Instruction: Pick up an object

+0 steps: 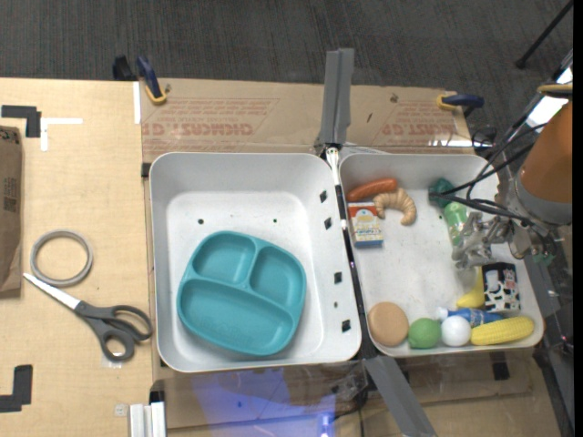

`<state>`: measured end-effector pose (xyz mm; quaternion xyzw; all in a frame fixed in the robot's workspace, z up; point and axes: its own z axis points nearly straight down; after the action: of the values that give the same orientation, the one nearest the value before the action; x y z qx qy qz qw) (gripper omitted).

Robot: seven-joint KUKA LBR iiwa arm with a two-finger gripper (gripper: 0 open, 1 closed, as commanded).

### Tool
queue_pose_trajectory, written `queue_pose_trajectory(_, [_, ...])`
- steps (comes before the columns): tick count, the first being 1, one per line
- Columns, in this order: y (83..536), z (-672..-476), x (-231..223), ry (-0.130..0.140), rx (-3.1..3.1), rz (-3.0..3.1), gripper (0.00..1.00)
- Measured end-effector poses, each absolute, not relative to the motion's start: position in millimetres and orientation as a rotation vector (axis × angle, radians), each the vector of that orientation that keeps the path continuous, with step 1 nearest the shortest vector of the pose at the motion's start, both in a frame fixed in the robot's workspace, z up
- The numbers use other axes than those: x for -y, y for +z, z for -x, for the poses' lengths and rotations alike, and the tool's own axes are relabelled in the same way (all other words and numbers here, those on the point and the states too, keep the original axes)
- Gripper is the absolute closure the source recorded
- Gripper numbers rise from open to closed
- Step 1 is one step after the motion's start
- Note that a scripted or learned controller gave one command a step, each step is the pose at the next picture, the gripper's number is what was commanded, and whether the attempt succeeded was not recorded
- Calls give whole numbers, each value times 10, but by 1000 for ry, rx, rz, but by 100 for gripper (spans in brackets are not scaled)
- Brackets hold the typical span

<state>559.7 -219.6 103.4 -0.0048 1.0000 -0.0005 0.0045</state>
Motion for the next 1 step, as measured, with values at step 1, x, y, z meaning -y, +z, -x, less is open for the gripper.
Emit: queue_pose_trajectory(1, [1034,-5598,2195,-2,-3133,15,0])
